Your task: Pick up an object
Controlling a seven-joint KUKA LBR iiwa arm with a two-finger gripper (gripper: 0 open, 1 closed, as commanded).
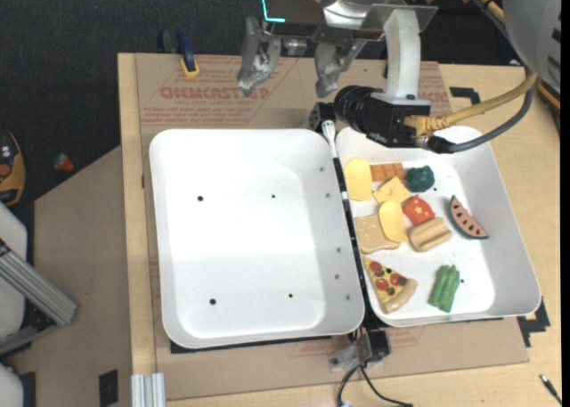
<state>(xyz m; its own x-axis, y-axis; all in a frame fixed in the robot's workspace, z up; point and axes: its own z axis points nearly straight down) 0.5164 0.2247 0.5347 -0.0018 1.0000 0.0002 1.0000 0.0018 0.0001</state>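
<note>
Camera view, read left to right: the left bin lies below the claw, which hangs high over the cardboard at the bins' far edge, well clear of everything. Down and to the claw's right, the right bin holds the toy food: a yellow piece, a pizza slice, a red piece, a bread roll, a green vegetable and a watermelon slice.

The risk, as I judge it, comes from crowding. The pieces near the divider touch or overlap, so a descent there could pinch two at once or nudge one aside; the flat pieces may slip free.

The claw's fingers stand well apart, spread wide, with nothing between them and touching nothing.
</note>
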